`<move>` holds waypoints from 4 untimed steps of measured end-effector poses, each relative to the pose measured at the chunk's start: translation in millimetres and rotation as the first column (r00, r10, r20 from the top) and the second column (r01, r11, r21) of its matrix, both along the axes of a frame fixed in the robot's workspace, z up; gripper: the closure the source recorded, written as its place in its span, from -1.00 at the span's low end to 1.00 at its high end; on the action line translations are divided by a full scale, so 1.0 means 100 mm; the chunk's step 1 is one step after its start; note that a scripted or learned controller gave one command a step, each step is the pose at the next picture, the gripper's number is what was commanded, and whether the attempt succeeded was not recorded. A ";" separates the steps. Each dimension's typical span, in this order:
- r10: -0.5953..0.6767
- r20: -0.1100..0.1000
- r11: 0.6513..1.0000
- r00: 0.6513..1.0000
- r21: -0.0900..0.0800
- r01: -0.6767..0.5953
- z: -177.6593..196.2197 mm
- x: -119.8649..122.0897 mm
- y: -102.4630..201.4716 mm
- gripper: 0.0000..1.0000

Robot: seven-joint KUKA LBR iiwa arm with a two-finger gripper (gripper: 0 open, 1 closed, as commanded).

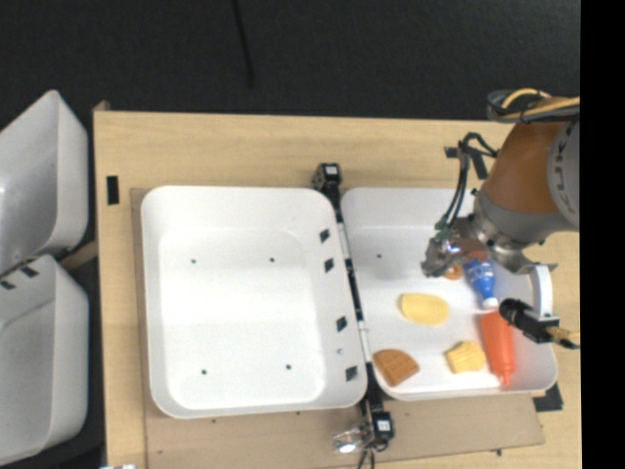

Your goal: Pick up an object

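Robot lab: bench (244,149), twin bins (234,213)

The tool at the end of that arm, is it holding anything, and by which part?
Cannot be told. The tool sits low in the right bin beside a blue object, but no object visibly sits in it.

Grey arm (532,179) extended in from the right, orange band seen above the wrist, wrist angled downward to the left, gripper (441,255) held low.
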State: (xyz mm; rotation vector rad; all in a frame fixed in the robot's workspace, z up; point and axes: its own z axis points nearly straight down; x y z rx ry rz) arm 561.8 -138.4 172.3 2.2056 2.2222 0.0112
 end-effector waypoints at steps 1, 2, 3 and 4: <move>0.004 0.008 1.000 1.000 0.002 -0.004 1.50 0.41 0.69 1.00; 0.001 -0.008 1.000 1.000 0.003 -0.001 1.57 0.53 1.40 1.00; -0.003 -0.014 1.000 1.000 0.003 0.003 1.60 -0.03 1.62 1.00; -0.003 -0.014 1.000 1.000 0.002 0.003 1.51 -0.17 1.90 1.00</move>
